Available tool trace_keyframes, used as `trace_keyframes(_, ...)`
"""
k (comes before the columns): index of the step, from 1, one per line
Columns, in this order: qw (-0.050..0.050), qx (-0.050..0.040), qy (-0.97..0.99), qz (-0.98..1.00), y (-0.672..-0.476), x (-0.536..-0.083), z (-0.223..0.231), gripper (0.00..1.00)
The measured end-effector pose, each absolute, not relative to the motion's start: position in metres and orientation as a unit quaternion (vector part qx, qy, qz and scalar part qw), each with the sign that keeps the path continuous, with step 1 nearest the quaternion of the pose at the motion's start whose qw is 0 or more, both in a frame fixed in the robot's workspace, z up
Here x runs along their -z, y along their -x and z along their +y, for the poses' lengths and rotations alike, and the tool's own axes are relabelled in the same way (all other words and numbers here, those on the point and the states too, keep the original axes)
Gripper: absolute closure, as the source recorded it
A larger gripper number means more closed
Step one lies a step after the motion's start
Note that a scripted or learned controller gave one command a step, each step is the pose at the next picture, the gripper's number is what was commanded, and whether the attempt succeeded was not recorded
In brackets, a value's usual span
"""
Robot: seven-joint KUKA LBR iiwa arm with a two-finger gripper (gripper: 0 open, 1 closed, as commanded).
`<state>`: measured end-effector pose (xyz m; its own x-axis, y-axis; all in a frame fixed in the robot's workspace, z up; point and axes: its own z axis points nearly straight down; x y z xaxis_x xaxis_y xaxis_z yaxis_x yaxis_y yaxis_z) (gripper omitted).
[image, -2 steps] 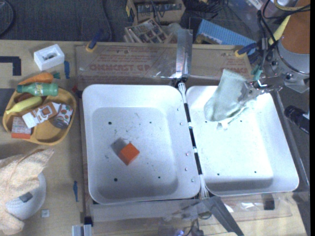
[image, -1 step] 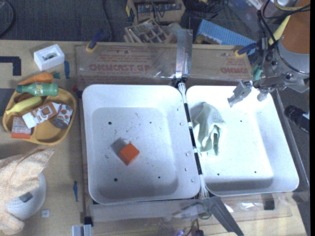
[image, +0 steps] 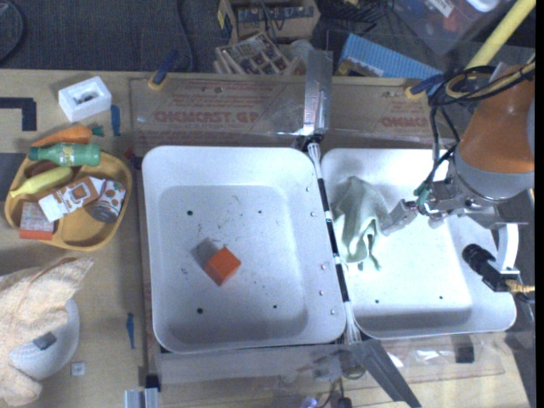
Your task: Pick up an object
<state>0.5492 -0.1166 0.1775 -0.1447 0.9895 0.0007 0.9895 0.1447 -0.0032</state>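
Gripper (image: 396, 219) hovering over right bin (image: 442, 304), finger state impossible to tell, tip touching pale green cloth (image: 357, 219) at its nine o'clock; orange block (image: 223, 265) in left bin (image: 170, 185).

Orange block (image: 224, 265) – white bins (image: 170, 177); pale green cloth (image: 359, 219); yellow bowl (image: 76, 235).

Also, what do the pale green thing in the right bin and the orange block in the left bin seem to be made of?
Pale green cloth: soft fabric, matte, judging by its folds and limp, crumpled shape. Orange block: rigid with flat faces and sharp edges, matte; possibly foam, wood or plastic, the picture leaves that open.
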Motion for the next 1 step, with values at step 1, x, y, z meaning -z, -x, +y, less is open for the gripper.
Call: trace_keyframes(1,0.002,-0.0004,0.546,-0.838,-0.5234,-0.1720,-0.1676,0.00)
